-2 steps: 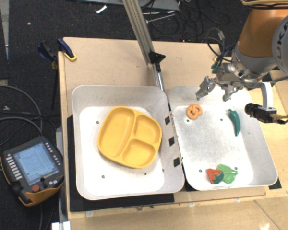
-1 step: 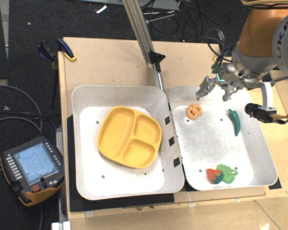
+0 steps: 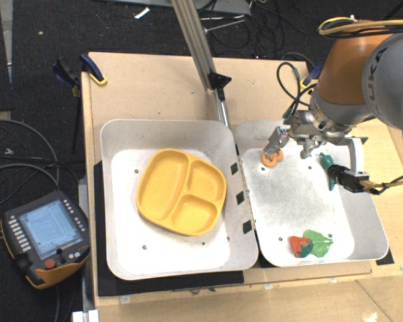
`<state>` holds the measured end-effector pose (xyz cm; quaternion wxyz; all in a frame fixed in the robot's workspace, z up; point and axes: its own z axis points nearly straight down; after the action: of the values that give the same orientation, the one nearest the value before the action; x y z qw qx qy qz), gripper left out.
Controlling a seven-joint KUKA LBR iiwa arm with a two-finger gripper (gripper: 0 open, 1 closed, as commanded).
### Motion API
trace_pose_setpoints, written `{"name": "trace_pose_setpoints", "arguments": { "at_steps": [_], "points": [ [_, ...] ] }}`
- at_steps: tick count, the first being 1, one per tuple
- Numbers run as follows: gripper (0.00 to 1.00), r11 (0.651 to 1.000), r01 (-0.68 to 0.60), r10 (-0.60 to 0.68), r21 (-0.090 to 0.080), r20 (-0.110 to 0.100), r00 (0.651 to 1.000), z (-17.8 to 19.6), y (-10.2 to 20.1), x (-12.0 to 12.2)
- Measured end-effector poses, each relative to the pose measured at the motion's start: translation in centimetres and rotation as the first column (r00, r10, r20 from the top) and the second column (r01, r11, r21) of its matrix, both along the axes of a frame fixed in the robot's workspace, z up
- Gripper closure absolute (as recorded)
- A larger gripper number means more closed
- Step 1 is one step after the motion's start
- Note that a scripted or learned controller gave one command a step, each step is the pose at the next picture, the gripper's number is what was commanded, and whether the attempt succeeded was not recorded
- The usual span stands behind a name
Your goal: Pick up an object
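My gripper (image 3: 290,151) hangs low over the far left part of the right bin (image 3: 302,200), and it looks open, with its two fingers spread apart. A small orange ring-shaped object (image 3: 272,157) lies on the bin floor right at the tip of the left finger (image 3: 277,141), outside the gap rather than between the fingers. A small teal object (image 3: 326,161) sits just right of the gripper. At the bin's near edge a red piece (image 3: 299,245) and a green piece (image 3: 320,241) lie touching each other.
A yellow divided plate (image 3: 183,192) lies in the left bin (image 3: 114,146). A slanted metal pole (image 3: 198,39) stands behind the bins' shared wall. A teach pendant (image 3: 43,233) rests on the floor at left. Cables trail from the wrist over the right bin's right side.
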<state>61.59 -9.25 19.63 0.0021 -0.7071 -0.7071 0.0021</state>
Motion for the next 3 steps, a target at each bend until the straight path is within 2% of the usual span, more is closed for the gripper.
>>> {"name": "trace_pose_setpoints", "arguments": {
  "at_steps": [2, 3],
  "points": [
    [0.0, 1.0, 0.0, 0.0, 0.0, 0.003, 1.0, -10.4, -0.7, -0.7],
    [1.0, 1.0, 0.0, 0.0, -0.001, 0.007, 1.0, -9.1, -0.7, -0.6]
  ]
}}
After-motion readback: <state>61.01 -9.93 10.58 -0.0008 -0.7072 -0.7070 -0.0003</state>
